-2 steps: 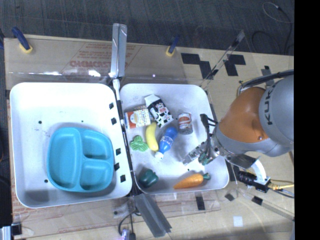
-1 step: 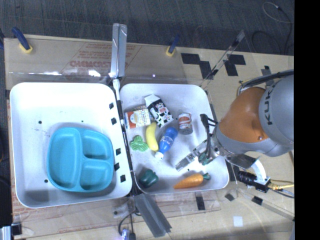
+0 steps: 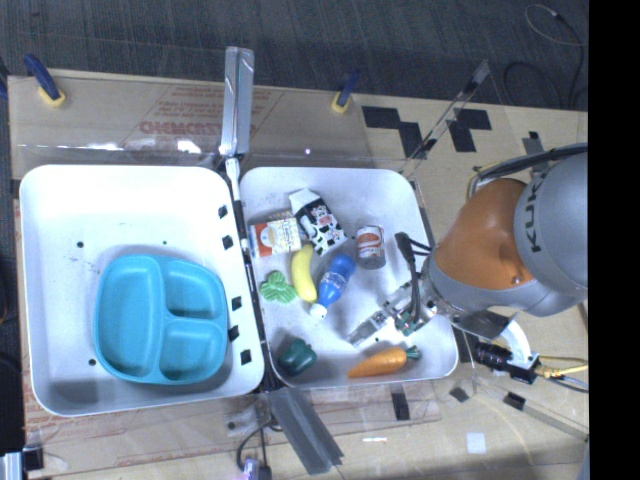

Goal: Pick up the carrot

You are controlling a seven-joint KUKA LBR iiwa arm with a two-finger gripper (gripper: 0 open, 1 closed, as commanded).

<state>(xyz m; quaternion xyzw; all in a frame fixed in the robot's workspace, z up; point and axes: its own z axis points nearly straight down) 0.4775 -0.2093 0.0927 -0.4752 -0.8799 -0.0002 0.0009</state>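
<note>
A single fixed camera sits high above the bench [image 3: 300, 103] and looks down at a slant, so the far edge and a strip of dark floor lie along the top of the frame while the near edge runs along the bottom. It stands far enough back to take in both white bins whole, the left bin [image 3: 40, 268] and the right bin [image 3: 400, 193] side by side across the middle. The arm [image 3: 520, 243] enters from the frame's right, seen from above, partly cut by that side.
</note>
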